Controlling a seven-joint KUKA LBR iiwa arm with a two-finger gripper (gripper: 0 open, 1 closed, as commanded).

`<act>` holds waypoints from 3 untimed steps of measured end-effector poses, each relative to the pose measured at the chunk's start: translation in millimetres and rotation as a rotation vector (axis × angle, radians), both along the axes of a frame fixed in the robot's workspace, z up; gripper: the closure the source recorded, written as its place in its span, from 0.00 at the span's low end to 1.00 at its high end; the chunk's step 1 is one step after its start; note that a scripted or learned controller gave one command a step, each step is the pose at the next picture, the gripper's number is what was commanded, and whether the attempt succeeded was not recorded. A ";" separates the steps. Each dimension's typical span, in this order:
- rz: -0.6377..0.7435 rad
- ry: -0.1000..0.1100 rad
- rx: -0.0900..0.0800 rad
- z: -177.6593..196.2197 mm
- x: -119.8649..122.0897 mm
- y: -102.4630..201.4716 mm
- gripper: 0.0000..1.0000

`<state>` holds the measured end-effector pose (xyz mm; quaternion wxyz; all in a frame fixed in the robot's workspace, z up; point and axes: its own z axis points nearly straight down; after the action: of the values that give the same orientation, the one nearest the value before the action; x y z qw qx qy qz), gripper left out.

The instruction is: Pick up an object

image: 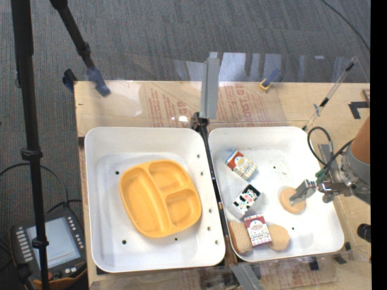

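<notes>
Reversed red print on bench board (175, 104), illegible, small cartons' labels unreadable

Pretty clearly a robotics lab or test cell, not anyone's home. The plywood bench (242, 104) sits on grey office-type carpet (181, 29) and carries two shallow white bins: the left bin (103, 144) and the right bin (326, 234), screwed down side by side. A black tripod pole (27, 119) stands at the left, with a handheld control pendant (45, 243) lying on the floor by its foot. Loose cables (314, 138) run around, and clear plastic sheeting (242, 65) is taped behind the bins.
</notes>
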<state>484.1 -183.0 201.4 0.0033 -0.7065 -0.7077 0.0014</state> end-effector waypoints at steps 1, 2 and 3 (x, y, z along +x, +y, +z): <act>0.045 0.000 0.005 -113.4 48.6 -25.2 0.00; 0.039 0.001 0.004 -105.0 48.0 -28.7 1.00; 0.159 -0.004 0.000 2.1 23.1 13.1 1.00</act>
<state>507.3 -169.9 203.5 0.0016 -0.6479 -0.7617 0.0004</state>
